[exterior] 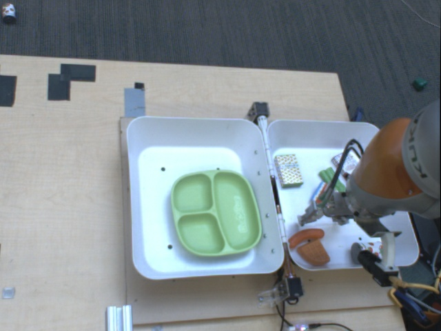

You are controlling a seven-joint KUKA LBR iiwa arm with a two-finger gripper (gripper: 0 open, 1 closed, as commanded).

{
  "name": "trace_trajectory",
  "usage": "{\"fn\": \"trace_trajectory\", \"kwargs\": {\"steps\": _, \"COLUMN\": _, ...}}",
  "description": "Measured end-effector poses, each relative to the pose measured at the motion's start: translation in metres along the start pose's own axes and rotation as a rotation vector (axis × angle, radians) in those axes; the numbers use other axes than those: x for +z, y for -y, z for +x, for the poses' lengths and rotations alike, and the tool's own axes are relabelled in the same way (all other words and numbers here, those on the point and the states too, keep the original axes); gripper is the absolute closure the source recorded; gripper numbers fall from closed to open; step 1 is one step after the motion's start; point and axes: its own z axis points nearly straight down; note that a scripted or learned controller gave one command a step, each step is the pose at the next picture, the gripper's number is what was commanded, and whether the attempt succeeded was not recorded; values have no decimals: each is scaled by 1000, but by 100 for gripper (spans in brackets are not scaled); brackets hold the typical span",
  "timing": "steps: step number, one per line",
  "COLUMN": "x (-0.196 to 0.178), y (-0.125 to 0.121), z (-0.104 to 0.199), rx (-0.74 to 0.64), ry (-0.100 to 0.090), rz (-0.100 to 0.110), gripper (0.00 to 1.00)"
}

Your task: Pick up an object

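Nearest the lens stood the grey arm with its orange band [386, 161], reaching in from the right over the right bin [306, 131]. Its gripper [308, 217] pointed toward that bin's near-left corner, low over the floor, but whether the jaws stood apart or together could not be told, since the wrist covered them and the tip was small and dark. Just beside the tip, toward the bin's near edge, lay a red sausage-shaped toy [306, 237], and touching it on the near side an orange-brown lump [315, 254]; either looked like the likeliest thing to be picked. Further off, by the bin's left wall near the far edge, lay a small patterned block [289, 169]. Green and blue pieces [324, 185] peeped out beside the arm, too hidden to name. Doing the step well would probably mean centring over the sausage, across its narrow width, and keeping clear of the lump pressed against it so only one piece came up. Across the dividing wall, the left bin [138, 185] carried a green divided plate [216, 213], well apart from the work. Much of the right bin's right half lay under the arm.
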Motion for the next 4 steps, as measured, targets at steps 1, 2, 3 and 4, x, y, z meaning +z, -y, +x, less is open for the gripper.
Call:
{"fn": "trace_trajectory", "kwargs": {"steps": 1, "x": -15, "y": 3, "z": -12, "rx": 3, "ry": -1, "rz": 9, "gripper": 0}}
{"fn": "trace_trajectory", "kwargs": {"steps": 2, "x": 11, "y": 3, "z": 2, "rx": 4, "ry": 0, "rz": 7, "gripper": 0}}
{"fn": "trace_trajectory", "kwargs": {"steps": 3, "x": 0, "y": 0, "z": 3, "rx": 1, "ry": 0, "rz": 1, "gripper": 100}}
{"fn": "trace_trajectory", "kwargs": {"steps": 4, "x": 0, "y": 0, "z": 3, "rx": 1, "ry": 0, "rz": 1, "gripper": 0}}
